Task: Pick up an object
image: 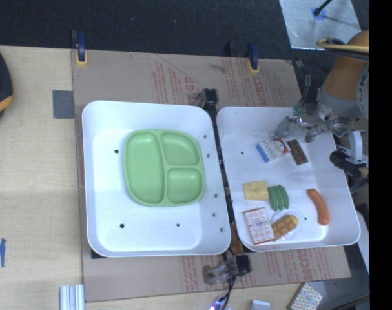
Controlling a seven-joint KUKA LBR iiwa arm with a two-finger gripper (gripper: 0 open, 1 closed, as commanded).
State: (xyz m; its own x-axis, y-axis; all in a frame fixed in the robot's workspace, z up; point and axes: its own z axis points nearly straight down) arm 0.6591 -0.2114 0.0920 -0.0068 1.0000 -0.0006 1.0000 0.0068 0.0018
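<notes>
Gripper point(298, 123) low over far right corner of right bin point(237, 173); can't tell its state, nothing seen pinched.

Left bin point(99, 173) carries a green divided plate point(163, 166) in the middle, bare white floor all round it to the walls. Right bin items: blue-white packet point(270, 150) and brown bar point(298, 152) side by side, just below the gripper; yellow block point(255, 190) touching green pods point(278, 197) mid-bin; orange sausage point(318, 206) alone near the right wall; red-white card point(257, 225) and waffle piece point(284, 225) crowded at the near edge. Open floor along the bin's left wall and between sausage and pods.
</notes>
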